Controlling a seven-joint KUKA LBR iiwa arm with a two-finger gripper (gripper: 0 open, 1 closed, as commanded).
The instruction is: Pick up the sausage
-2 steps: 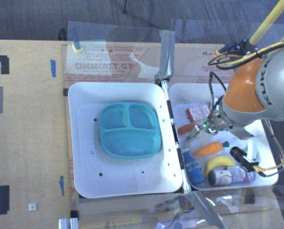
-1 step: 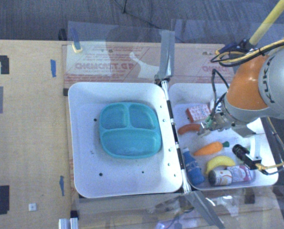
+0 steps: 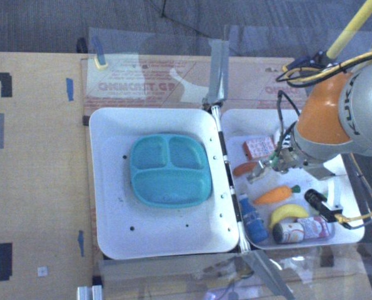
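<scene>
The sausage is a short reddish-orange piece lying on the floor of the right bin, close to its left wall. My gripper hangs low over the bin at the sausage's right end, touching or nearly touching it. The wrist and the orange band rise behind it to the right. The sausage's right tip is hidden under the gripper.
Around the gripper lie a red and white packet, a carrot, a banana, a blue bottle and a labelled bottle. The left bin holds a teal divided plate.
</scene>
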